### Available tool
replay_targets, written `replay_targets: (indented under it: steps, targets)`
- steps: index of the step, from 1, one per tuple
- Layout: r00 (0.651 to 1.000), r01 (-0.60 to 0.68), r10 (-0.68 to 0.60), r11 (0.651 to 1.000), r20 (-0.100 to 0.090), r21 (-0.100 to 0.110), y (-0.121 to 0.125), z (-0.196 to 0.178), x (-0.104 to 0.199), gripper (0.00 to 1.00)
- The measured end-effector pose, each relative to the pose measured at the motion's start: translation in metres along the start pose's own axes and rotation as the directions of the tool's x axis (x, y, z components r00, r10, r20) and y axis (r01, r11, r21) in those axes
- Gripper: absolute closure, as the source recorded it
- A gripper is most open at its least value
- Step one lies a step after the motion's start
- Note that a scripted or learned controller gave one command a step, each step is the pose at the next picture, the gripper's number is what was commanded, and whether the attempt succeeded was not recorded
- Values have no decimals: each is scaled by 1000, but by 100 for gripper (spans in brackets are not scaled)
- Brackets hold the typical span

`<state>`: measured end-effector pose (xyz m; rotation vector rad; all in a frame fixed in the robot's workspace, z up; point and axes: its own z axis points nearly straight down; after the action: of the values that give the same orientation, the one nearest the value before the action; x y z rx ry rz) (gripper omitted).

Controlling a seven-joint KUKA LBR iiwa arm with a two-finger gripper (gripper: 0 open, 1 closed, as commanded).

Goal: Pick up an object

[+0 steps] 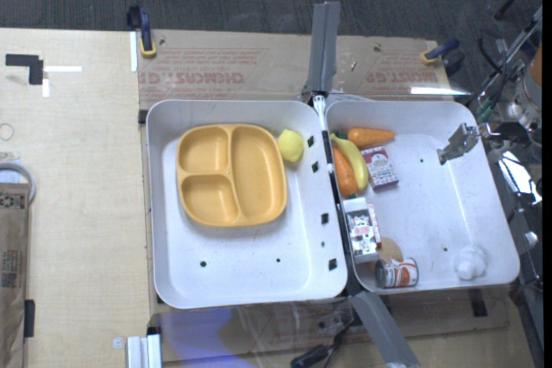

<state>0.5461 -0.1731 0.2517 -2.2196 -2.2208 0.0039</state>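
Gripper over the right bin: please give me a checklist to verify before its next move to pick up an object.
1. Gripper is above the right bin: ok.
2. Nothing is between its fingers: cannot tell.
3. Objects lie within the bin, such as the carrot, banana and can: ok.
4. An object is directly under the gripper: not ok, bare floor there.
5. Objects stand apart for easy grasp: not ok, most crowd the left wall.

bins [259,289]: smooth white plastic | plate [231,175]: matt yellow plastic | bench [78,185]: pale wood
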Motion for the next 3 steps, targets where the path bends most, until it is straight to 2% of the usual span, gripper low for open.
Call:
replay_targets:
  steps: [1, 2, 3]
  targets:
    - [1000, 0, 0, 1000, 0, 3, 0, -8, -1, 100]
    - [1000, 7, -7, 1000, 0, 0, 48, 50, 6, 100]
    - [964, 265, -265, 964, 1, -2, 82, -33, 39, 100]
